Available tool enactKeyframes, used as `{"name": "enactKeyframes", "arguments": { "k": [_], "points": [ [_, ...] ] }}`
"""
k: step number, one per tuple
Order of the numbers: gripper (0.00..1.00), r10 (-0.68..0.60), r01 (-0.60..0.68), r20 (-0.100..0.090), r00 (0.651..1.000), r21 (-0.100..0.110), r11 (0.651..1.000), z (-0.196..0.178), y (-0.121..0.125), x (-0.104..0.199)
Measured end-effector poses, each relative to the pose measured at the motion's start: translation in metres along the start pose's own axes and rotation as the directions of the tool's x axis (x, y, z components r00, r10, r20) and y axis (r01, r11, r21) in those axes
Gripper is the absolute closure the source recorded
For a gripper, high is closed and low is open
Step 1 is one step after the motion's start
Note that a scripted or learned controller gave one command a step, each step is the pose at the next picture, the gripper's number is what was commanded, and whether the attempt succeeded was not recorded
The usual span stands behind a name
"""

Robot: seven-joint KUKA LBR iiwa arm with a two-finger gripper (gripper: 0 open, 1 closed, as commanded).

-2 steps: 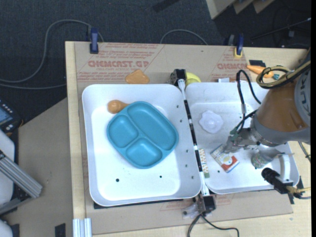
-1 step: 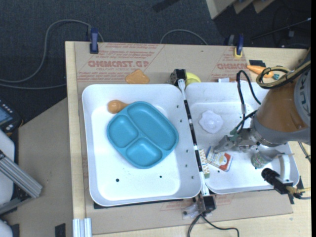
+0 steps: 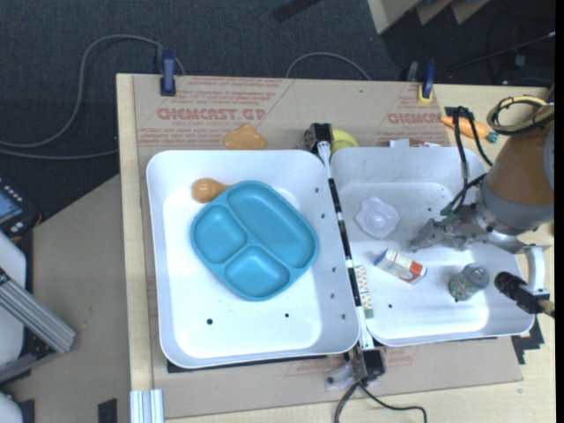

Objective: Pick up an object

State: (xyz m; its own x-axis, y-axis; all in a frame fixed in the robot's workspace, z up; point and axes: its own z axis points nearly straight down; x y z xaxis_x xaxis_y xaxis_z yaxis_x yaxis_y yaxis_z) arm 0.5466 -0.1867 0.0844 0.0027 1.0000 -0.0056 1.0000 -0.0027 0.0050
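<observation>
The gripper (image 3: 423, 236) hangs low in the right bin (image 3: 401, 329), just above the small tube (image 3: 402, 265); whether it is open is unclear (too blurred). The tube, lying flat, could skid aside.

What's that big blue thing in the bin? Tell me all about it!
It is a blue plate with rounded corners, split by raised ridges into three compartments: one long and two smaller. It looks like smooth plastic and the compartments look bare. It lies flat and right side up, turned at a slant, on the floor of the left white bin, toward the back. A small orange object sits right at its back left corner; whether they touch is unclear.
</observation>
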Motion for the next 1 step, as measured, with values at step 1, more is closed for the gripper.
{"name": "enactKeyframes", "arguments": {
  "k": [1],
  "points": [
    [0.00, -0.006, 0.006, -0.017, 1.000, 0.013, 1.000, -0.0014, 0.1234, -0.0241]
  ]
}}
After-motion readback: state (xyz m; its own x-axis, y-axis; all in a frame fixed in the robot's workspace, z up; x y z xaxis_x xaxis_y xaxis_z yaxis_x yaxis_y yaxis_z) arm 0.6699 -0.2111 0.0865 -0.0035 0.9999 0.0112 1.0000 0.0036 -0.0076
